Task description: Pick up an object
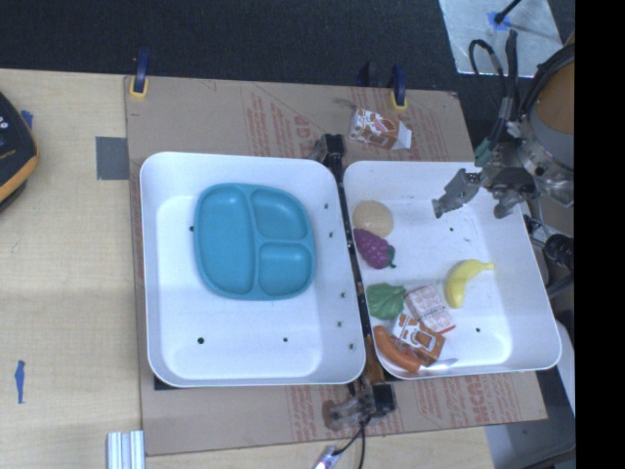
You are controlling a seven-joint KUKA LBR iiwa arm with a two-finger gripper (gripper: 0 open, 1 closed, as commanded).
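The right bin point(508, 340) holds several toy foods along its left and lower side: a beige round piece point(373, 217), a purple grape bunch point(374, 249), a green leafy piece point(387, 299), a yellow banana point(467, 279), red-and-white packets point(427, 320) and an orange piece point(394, 352). My gripper point(479, 201) hangs over the bin's upper right part, above and right of the banana. It is open, with nothing between its fingers.
A blue divided plate point(256, 240) lies in the left bin point(166, 340). One red-and-white packet point(379, 130) lies on the cardboard behind the right bin. Blue clamps point(397, 81) hold the cardboard's far edge. A yellow-black device point(12, 154) sits at the far left.
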